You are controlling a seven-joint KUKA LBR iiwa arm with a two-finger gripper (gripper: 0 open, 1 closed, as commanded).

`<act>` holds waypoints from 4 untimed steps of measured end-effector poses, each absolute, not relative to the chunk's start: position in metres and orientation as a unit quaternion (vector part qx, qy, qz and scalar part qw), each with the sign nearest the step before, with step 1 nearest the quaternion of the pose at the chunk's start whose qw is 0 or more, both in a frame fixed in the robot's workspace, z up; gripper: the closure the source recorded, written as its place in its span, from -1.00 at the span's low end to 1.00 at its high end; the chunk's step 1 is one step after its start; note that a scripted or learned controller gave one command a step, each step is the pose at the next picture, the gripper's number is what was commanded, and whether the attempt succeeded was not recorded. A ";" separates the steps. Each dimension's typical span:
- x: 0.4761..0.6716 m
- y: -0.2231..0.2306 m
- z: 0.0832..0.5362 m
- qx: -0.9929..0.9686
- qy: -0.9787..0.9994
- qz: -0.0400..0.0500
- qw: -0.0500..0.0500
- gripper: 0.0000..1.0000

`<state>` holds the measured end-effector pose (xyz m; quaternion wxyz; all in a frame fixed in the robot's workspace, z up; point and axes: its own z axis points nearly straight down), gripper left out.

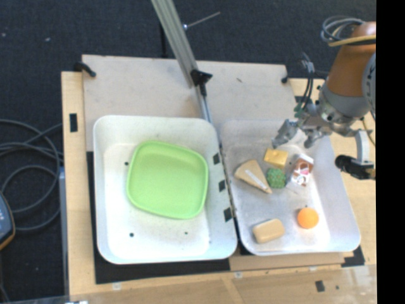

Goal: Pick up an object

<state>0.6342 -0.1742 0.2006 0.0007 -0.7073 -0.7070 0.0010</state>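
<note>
The right bin serves as the landmark. Its far rim runs just beyond the arm's wrist, and its right rim lies under the arm, which comes in from the right side of the surface. Its near-right corner and the strip of floor along its right wall are bare white, giving open room there; the strip along its far wall, around the jaws, is also free of objects. On the left, the right bin's rim touches the rim of the left bin, with dark clips along the seam.

The gripper hangs over the far part of the right bin, near the middle of its far wall. Two grey fingers splay apart, so the jaws stand wide with nothing between them.

The objects lie nearer the camera than the jaws. A small yellow block is closest, just toward the viewer from the fingertips and apart from them. Beside it toward the bin's right wall sits a red-and-white packet. A green bumpy ball lies in the bin's middle, touching a tan wedge that points toward the left bin. Toward the near rim lie a tan oblong piece and, to its right, an orange ball, well apart from the jaws.

The left bin holds a green square plate, lying flat near its middle with white floor showing all around it.

A slanted metal rail rises beyond the seam between the bins.
</note>
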 end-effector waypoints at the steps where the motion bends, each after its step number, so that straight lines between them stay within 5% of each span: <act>1: 0.636 -0.177 0.158 -0.707 -0.707 0.001 0.001 -1.00; 2: 0.635 -0.177 0.106 -0.707 -0.707 0.001 0.001 -1.00; 3: 0.637 -0.178 0.119 -0.707 -0.707 -0.001 -0.001 1.00; 4: 0.635 -0.179 0.183 -0.707 -0.707 -0.002 -0.003 1.00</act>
